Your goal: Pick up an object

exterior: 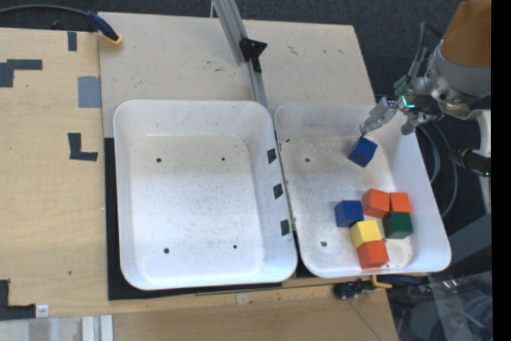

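My gripper (pixel 391 122) hangs over the far right corner of the right bin (pixel 319 124), open, with nothing between its fingers. A blue cube (pixel 363 151) lies tilted just below and left of the fingertips, apart from them. Near the bin's front right corner sits a cluster of blocks: a second blue cube (pixel 348 212), an orange block (pixel 376 202), a red-orange block (pixel 400 202), a green block (pixel 398 225), a yellow block (pixel 366 233) and another orange block (pixel 372 254).
The left bin (pixel 192 196) stands beside the right one, with a shared rim between them. A slanted metal pole (pixel 227 4) rises from behind the bins. Dark cables (pixel 459 164) run to the right of the right bin.
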You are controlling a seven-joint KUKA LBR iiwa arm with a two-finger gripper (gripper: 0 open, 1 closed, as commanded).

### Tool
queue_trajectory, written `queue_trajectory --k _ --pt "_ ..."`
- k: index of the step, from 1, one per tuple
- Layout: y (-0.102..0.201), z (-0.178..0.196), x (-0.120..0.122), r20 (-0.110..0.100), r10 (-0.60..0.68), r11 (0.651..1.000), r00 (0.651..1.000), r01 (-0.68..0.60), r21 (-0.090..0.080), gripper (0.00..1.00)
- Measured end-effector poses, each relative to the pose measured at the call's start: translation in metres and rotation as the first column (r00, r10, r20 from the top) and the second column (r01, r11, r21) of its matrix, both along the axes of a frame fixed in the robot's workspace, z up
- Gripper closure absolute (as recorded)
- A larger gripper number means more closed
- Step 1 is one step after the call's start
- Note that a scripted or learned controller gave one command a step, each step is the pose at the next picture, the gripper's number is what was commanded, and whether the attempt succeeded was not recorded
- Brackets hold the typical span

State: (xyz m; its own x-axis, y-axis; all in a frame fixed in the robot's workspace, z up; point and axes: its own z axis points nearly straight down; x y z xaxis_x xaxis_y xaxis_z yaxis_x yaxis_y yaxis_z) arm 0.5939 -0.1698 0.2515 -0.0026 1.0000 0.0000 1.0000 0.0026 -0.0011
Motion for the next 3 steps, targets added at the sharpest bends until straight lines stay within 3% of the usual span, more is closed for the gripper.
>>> queue_trajectory --k 2,3 --pt "0.012 -0.125 -0.01 -0.007 -0.001 1.0 1.0 0.001 0.001 0.0" --pt "0.013 -0.162 -0.011 -0.004 -0.001 1.0 1.0 0.001 -0.001 0.0"
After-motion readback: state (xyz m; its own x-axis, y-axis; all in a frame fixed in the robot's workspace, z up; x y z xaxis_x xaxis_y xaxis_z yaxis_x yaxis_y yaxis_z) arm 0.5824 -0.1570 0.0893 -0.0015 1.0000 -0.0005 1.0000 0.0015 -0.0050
